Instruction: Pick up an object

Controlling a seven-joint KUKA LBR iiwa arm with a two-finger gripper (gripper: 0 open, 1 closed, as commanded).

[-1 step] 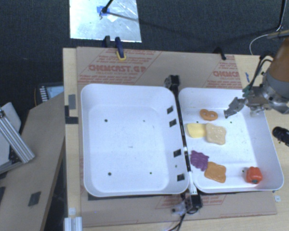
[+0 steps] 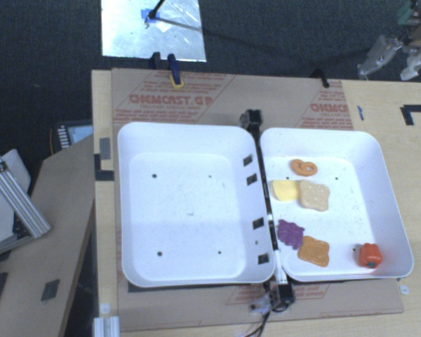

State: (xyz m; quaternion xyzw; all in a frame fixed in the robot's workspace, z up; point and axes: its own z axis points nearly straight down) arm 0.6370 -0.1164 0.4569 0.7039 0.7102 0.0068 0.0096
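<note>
The right bin (image 2: pixel 386 181) holds several small toy foods. An orange pretzel (image 2: pixel 304 167) lies near its back. A yellow cheese slice (image 2: pixel 284 190) touches a pale toast slice (image 2: pixel 313 196) in the middle. A purple grape bunch (image 2: pixel 290 233) and an orange-brown piece (image 2: pixel 313 250) lie at the front left. A red-orange pepper (image 2: pixel 369 255) sits in the front right corner. My gripper (image 2: pixel 398 56) hangs at the top right of the view, high and well behind the bins, apart from every object.
The left bin (image 2: pixel 126 188) adjoins the right one, with black clips along the shared wall. Both rest on a cardboard sheet (image 2: pixel 196 97). A shiny metal plate (image 2: pixel 153 20) lies beyond the bench. An aluminium bar (image 2: pixel 14 195) leans at the left.
</note>
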